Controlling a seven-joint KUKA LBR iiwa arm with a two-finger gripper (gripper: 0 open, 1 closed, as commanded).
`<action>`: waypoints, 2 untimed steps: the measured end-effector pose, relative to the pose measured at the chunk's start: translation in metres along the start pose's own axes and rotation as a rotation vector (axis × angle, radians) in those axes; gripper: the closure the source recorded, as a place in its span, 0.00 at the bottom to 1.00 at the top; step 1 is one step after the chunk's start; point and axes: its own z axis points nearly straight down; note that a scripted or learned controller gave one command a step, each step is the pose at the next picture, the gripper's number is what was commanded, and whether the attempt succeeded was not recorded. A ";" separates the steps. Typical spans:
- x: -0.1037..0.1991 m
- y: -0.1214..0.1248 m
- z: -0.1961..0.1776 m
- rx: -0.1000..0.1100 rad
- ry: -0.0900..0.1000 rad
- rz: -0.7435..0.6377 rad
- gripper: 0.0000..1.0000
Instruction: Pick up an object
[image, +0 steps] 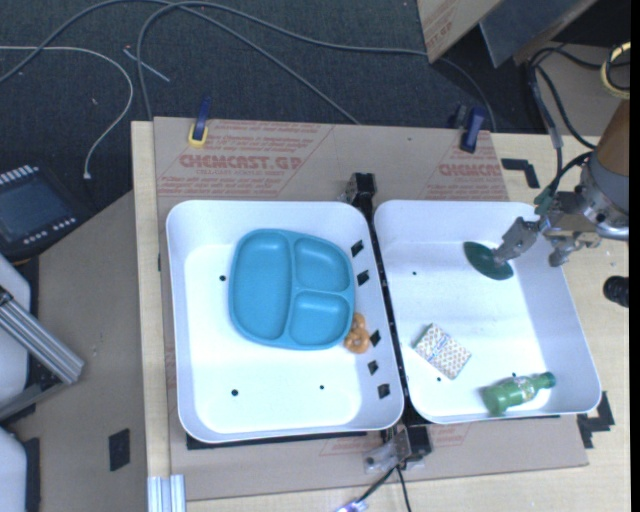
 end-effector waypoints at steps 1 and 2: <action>0.000 0.002 -0.007 -0.013 -0.003 -0.003 0.00; 0.006 -0.002 0.038 -0.008 -0.001 -0.004 0.00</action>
